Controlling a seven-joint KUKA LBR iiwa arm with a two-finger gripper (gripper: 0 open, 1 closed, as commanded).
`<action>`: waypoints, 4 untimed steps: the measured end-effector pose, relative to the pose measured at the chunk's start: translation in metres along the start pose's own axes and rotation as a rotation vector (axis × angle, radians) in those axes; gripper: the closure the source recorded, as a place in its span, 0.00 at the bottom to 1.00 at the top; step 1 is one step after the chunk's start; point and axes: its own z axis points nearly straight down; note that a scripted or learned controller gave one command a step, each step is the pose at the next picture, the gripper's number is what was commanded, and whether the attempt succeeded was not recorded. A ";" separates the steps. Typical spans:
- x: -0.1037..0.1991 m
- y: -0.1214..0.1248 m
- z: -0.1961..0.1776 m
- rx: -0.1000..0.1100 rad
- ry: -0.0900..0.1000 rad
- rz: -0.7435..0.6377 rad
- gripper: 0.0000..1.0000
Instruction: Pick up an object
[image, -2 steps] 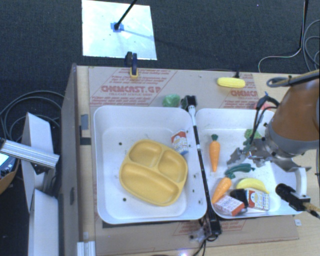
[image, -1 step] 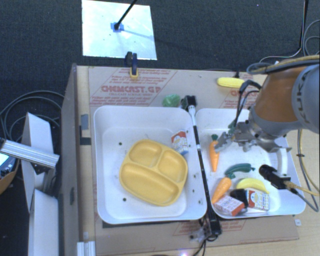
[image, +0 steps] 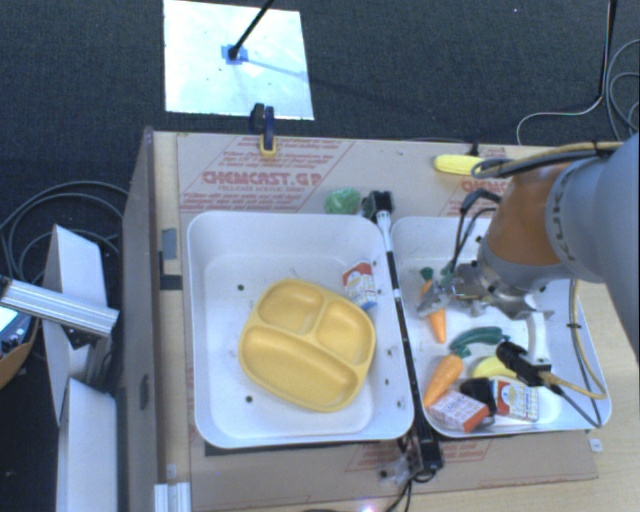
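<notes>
Two bins sit side by side, and the gripper (image: 443, 290) hangs low in the right bin (image: 585, 405) just above a small carrot (image: 437, 324), apparently mid-approach, so the next move likely calls for a short descent onto it.
</notes>
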 end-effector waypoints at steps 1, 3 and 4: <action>0.008 0.032 -0.002 -0.006 0.001 -0.005 0.00; -0.002 0.010 -0.002 -0.005 0.000 -0.004 0.00; 0.005 -0.013 -0.001 0.001 0.001 -0.001 0.00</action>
